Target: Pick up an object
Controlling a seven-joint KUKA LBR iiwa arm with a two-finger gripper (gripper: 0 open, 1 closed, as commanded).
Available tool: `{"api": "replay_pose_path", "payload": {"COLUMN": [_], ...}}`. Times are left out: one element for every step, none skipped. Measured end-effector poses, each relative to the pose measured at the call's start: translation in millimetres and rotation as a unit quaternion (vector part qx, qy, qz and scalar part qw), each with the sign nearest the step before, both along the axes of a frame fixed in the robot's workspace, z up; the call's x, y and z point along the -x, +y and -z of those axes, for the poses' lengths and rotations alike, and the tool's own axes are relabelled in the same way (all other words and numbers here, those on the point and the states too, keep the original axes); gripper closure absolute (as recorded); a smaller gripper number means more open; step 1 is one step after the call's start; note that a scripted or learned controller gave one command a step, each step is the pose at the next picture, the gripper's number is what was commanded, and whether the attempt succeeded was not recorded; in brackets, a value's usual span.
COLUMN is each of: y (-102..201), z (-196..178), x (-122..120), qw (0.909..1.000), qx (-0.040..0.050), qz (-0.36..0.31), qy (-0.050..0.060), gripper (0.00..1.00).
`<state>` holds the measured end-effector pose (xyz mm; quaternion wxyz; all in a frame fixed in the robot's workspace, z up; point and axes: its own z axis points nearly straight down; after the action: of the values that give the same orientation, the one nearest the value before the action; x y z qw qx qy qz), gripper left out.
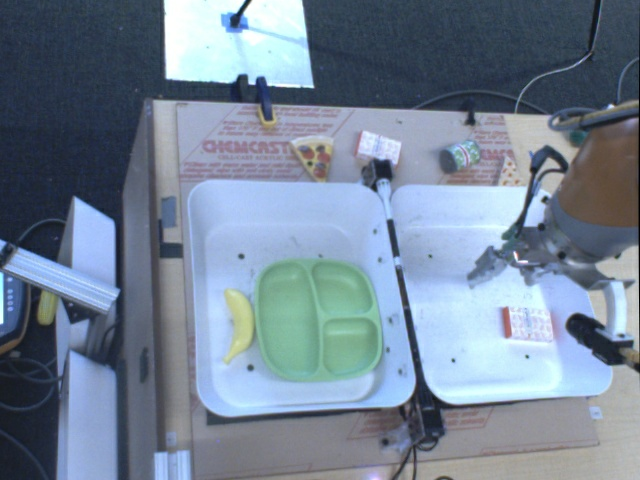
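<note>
Much open floor is surrounding the patterned box at the gripper's five o'clock; finger state unclear.

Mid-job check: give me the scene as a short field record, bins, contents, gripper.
left bin: green divided plate, banana beside the plate's left edge
right bin: small red-and-white box
gripper: over the right bin, left of and above the box, apart from it
holding: nothing seen between the fingers
arm: enters from the right
bench behind bins: pizza slice, second small box, can
</note>
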<state>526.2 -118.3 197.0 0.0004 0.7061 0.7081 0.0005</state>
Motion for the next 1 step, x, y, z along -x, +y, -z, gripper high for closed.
{"api": "replay_pose_path", "payload": {"y": [-49.7], "z": [-20.0], "x": [21.1], "qw": [1.0000], "qx": [0.0009], "qz": [0.001], "qy": [-0.001], "gripper": [0.00]}}
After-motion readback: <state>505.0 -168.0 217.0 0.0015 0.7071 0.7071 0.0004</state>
